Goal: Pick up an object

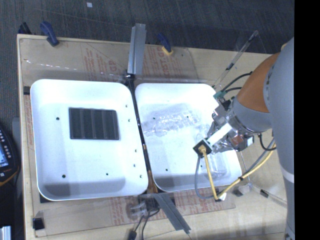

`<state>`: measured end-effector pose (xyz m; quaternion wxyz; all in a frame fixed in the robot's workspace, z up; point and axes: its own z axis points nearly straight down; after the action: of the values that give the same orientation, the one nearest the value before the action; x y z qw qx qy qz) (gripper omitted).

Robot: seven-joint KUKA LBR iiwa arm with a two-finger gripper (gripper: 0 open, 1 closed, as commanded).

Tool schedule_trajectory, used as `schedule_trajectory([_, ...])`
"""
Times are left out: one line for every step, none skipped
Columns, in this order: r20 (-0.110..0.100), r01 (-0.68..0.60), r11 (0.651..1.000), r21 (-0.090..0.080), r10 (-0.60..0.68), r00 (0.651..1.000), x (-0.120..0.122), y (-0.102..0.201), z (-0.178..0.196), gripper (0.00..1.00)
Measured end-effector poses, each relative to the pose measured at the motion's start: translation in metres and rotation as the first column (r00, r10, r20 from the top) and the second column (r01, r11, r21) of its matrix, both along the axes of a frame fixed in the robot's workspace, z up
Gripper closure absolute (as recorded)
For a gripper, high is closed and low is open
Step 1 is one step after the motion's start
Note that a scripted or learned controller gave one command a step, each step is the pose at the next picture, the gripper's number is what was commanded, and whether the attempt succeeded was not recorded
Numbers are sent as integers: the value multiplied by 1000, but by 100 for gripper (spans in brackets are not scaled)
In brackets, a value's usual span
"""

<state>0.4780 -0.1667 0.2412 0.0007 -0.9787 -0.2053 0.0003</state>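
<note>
Hovering over the right bin at frame's centre-right, jaws' spread impossible to tell; next needing a shift left and down onto the clear wrap lying mid-frame.

Strong light falls from above. It washes the left shallow white plastic bin out to near pure white, most of all along its rim toward 12 o'clock. A soft grey shadow lies inside its wall at 6 o'clock. The right shallow white plastic bin glares the same way, so the crumpled clear plastic wrap in it reads only as faint grey speckle. The dark grey ribbed rectangular pad keeps firm contrast. Thin bright reflections streak the pale wooden surface at 12 o'clock. The dark floor beyond is dim and grainy. At 3 o'clock the big grey robot arm looks soft, out of focus.
</note>
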Motion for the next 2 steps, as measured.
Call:
schedule_trajectory([-2, -10, 1000, 2, 10, 1000, 1, 1, 9, 100])
schedule_trajectory([-6, -21, 1000, 3, 21, 1000, 2, 2, 18, 100])
